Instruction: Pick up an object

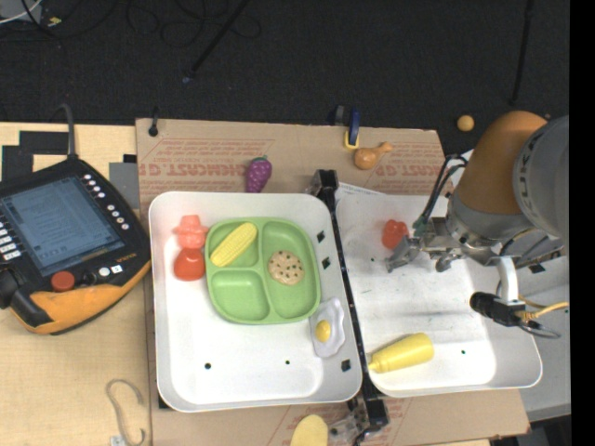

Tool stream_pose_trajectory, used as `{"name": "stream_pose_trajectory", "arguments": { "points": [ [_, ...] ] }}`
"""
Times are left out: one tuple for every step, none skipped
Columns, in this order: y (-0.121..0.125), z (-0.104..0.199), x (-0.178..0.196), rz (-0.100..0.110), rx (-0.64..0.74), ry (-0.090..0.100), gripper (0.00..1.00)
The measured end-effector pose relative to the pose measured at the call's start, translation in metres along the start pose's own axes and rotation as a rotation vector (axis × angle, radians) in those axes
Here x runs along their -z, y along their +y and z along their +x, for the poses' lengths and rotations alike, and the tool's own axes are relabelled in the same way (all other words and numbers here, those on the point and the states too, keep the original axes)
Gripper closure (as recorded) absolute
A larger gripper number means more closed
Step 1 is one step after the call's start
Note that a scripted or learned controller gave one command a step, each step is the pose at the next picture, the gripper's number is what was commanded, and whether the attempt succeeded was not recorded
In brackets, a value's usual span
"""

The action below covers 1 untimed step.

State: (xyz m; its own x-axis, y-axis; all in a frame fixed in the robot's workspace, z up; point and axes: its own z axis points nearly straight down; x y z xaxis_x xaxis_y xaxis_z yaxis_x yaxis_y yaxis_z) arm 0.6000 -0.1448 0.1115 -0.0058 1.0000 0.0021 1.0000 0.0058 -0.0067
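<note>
Camera view: end effector (420, 252), can't tell its grip state, should drop squarely over the red object (394, 234) just beside it.

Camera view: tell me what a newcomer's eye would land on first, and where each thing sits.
The green divided tray in the left bin stands out first, with a corn cob and a cookie in its upper compartments. In the right bin, the arm's end effector hovers beside a red pepper, and a yellow bottle lies near the front edge.
</note>
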Motion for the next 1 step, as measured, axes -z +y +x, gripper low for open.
{"name": "stream_pose_trajectory", "arguments": {
  "points": [
    [0.0001,0.0028,-0.0256,-0.002,-0.001,-0.001,0.0]
  ]
}}
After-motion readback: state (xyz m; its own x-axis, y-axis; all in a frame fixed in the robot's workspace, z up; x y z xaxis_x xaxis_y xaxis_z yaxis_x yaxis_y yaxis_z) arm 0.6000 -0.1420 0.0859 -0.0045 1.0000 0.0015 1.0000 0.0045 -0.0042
